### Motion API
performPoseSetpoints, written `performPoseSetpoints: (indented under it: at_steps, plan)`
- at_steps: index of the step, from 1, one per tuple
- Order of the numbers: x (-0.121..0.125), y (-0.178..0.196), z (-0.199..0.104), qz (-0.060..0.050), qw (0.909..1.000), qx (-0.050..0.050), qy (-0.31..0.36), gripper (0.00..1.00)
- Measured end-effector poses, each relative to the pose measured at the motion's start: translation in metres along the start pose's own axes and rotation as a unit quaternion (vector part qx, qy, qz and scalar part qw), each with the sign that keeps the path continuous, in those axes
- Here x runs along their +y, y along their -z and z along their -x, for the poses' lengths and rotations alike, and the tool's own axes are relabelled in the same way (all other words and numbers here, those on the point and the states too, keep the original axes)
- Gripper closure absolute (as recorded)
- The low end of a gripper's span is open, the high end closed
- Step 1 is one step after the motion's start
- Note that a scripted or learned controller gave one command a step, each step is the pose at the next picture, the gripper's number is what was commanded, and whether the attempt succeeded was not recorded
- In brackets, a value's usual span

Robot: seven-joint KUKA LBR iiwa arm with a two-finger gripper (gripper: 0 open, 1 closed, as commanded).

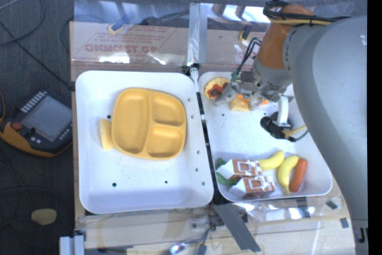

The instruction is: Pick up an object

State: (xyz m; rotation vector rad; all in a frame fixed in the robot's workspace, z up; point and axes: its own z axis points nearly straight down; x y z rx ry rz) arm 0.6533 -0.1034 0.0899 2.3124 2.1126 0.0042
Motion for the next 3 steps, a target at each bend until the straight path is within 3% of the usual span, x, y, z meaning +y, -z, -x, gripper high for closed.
performPoseSetpoints:
  at_steps: [1,2,3]
  plan:
    - [-0.004,0.0,0.011,0.001,0.9999,0.0,-0.017,0.0]
    - [-0.004,0.011,0.011,0.001,0.9999,-0.003,-0.016,1.0]
    - [-0.032,0.125,-0.03,-0.005,1.0,0.001,0.0,1.0]
